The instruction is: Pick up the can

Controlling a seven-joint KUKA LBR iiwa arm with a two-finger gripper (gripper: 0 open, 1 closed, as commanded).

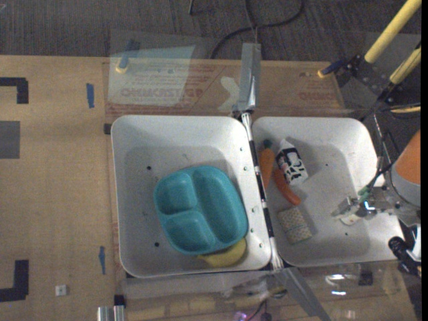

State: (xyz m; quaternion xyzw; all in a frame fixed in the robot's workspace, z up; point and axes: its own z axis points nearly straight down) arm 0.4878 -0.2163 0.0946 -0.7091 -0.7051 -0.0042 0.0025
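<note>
The claw (349, 210) hung low over the right side of the right bin (348, 136), at the end of the grey arm (404, 196) reaching in from the right. How far it was open could not be told, and nothing showed between its fingers. Well apart to its left, near the bin's upper left, lay 1 can (291, 162), white with black markings, on its side. Just beside it lay 1 carrot (275, 176), and below that 1 tan sponge (295, 224). The left bin (137, 146) held 1 teal divided plate (199, 209) over 1 yellow thing (227, 255).
</note>
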